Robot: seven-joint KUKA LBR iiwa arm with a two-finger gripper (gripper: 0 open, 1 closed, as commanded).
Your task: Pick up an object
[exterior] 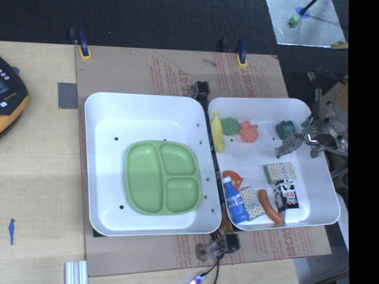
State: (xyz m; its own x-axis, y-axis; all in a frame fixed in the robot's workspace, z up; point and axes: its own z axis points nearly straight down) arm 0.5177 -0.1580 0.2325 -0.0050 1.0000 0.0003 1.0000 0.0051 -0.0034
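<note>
Plate (pixel 162 177) in left bin (pixel 95 158); bottle (pixel 234 201) in right bin (pixel 320 182).

- 2 blue clamps (pixel 83 43) grip the cardboard sheet (pixel 177 70) along its top edge, at upper left and upper centre.
- A yellow and black device (pixel 10 96) lies at the far left edge.
- A grey tape patch (pixel 67 95) sits just left of the bins.
- A pale sheet (pixel 303 13) at upper right bears a small green thing, perhaps a ball.
- A silver bracket (pixel 77 271) rests at the bottom left.
</note>
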